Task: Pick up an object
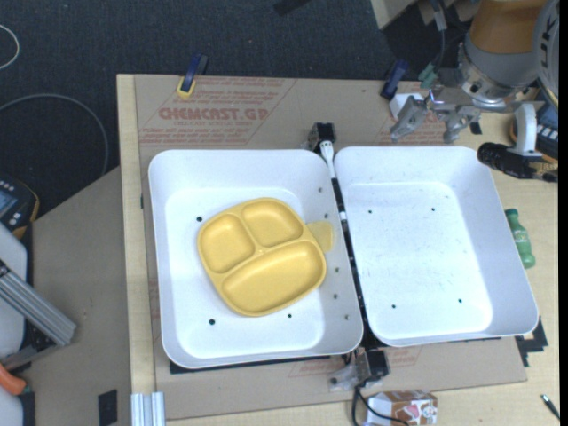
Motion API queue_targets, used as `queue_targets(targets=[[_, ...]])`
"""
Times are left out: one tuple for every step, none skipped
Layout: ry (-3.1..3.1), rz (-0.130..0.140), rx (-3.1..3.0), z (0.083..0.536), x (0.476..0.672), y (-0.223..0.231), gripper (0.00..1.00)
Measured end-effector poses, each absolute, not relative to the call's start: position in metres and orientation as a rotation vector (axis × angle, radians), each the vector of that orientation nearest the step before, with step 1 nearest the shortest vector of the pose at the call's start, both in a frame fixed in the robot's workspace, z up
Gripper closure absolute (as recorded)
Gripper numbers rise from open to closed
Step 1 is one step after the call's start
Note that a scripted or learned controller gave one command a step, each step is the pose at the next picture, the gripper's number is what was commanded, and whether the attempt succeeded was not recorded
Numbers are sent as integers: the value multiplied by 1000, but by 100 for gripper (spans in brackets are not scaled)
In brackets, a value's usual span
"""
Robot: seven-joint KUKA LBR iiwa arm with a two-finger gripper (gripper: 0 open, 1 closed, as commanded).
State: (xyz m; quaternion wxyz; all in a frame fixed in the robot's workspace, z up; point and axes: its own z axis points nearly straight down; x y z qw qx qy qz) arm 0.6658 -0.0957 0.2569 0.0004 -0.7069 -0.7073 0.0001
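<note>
1. Camera view, bins: two shallow white bins sit side by side on the bench, the left bin [169,238] touching the right bin [497,238] along the middle seam.
2. Camera view, object: a yellow divided plate [261,256] with three compartments lies flat in the left bin, nearer its right wall.
3. Camera view, arm: the gripper [437,122] hangs above the bench just beyond the right bin's far rim, its two fingers spread apart with nothing between them, well apart from the plate.

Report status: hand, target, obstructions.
Hand up beyond the right bin's far rim, nothing between its fingers. Yellow divided tray flat in the left bin, untouched. Nothing on the tray.
</note>
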Motion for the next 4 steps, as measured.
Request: queue_targets(targets=[[-2227,-5,-2221,351,613,-70,0],[-2226,-2,-2219,410,560,-23,0],[-2231,-8,-2216,459,506,58,0],[-2230,-8,-2216,488,478,129,0]])
